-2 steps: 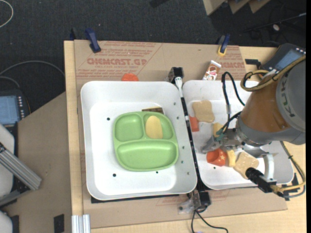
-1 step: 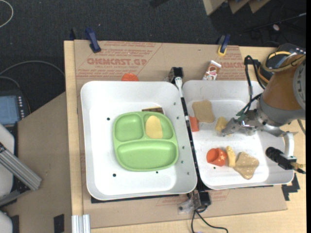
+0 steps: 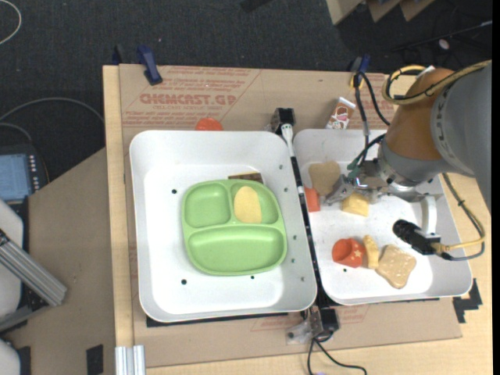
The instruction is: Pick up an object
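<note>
Cheese wedge (image 3: 356,205) is lying in the right bin (image 3: 445,283), directly under the hand (image 3: 361,184), between the tan slice (image 3: 323,173) and the tomato (image 3: 348,252). Hand state cannot be told; nothing is seen held. Risk: wedge could be nudged aside or the neighbouring orange piece (image 3: 312,200) caught, given tight clutter near the bin wall.

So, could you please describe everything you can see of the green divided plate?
The green divided plate looks like matte plastic, a rounded rectangle with two small upper compartments and one wide lower one. It lies flat near the middle of the left white bin. A pale yellow oval piece sits in its upper right compartment.
</note>
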You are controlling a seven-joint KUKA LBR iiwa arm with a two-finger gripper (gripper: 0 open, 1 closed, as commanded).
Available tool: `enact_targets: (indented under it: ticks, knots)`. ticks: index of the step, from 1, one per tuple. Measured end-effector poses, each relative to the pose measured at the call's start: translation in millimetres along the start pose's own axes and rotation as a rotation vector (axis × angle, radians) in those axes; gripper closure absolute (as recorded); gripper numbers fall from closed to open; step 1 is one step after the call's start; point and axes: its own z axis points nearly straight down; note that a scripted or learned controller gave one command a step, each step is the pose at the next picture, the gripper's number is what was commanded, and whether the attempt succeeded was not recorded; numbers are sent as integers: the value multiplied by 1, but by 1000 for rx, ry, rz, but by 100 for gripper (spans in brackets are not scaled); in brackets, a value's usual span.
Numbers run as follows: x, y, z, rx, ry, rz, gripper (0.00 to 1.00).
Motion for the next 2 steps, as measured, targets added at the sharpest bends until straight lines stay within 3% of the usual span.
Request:
enact_targets:
  ticks: [1,2]
  knots:
    - [-3,3,-17,-13,-2,2,100]
    - [-3,1,-13,-4,-2,3,0]
